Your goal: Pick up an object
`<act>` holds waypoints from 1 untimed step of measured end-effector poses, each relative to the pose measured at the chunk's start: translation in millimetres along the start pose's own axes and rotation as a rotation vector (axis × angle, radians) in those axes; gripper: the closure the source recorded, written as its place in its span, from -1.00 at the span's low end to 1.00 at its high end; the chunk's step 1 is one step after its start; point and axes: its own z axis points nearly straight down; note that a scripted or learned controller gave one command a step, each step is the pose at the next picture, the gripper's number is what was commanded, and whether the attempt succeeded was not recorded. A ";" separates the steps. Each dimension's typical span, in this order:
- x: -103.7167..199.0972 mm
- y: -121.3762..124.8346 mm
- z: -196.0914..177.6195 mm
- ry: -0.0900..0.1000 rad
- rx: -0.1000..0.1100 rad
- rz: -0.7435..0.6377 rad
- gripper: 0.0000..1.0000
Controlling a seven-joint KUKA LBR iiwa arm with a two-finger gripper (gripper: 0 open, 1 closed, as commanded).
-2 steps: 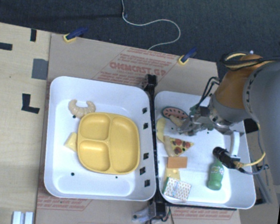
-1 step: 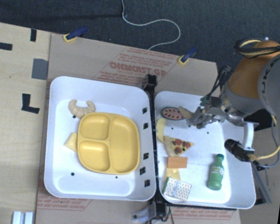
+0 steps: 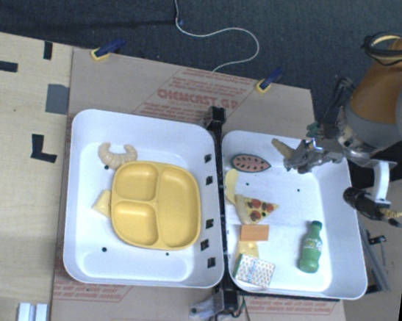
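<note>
The right bin [image 3: 342, 213] holds a green bottle [image 3: 311, 247], a pizza slice [image 3: 256, 209], a dark oval piece with red dots [image 3: 250, 163], an orange block [image 3: 254, 232], a pale yellow piece [image 3: 230, 185] and a checkered packet [image 3: 255, 271]. My gripper [image 3: 299, 159] hangs over the bin's far right part, to the right of the dark oval piece. A tan, flat-looking thing [image 3: 282, 147] shows at its left tip; I cannot tell if it is held or part of the fingers.
The left bin [image 3: 84, 177] holds a yellow divided plate [image 3: 156, 205], a tan croissant-shaped piece [image 3: 116, 154] and a yellow wedge [image 3: 102, 202]. A black divider clip [image 3: 217, 117] sits between the bins. A white cable [image 3: 218, 36] lies behind the bench.
</note>
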 end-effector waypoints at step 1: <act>0.6 0.3 -5.1 0.001 0.004 -0.001 1.00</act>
